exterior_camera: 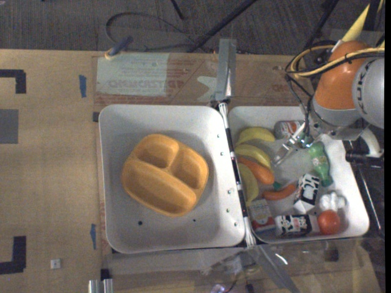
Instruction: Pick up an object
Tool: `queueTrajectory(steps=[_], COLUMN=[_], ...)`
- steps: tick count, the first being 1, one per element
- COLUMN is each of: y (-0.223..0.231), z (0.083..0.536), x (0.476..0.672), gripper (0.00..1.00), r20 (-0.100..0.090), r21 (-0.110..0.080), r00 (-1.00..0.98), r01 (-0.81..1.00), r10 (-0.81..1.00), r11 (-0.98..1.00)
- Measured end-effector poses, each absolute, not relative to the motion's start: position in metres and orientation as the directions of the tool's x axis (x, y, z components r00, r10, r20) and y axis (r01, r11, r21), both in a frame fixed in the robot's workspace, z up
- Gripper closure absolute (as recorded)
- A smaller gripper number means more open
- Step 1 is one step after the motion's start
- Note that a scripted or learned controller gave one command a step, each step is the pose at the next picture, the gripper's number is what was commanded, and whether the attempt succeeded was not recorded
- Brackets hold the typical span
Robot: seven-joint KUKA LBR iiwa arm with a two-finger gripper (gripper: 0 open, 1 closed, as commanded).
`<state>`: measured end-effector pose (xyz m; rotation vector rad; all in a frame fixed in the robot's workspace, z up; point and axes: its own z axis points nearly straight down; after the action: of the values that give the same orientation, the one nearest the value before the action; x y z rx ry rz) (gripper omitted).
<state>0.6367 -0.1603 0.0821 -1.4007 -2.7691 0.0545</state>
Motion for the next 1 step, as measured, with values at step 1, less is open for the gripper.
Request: queueTrajectory(steps=[1], y=[-0.1763], z=[0.0782], x=[0.6480], gripper=[0.00], r20=[0.055], r21=[-0.067], r00=[-0.504], r01=[0.860], r10=[0.862], r11=[0.507])
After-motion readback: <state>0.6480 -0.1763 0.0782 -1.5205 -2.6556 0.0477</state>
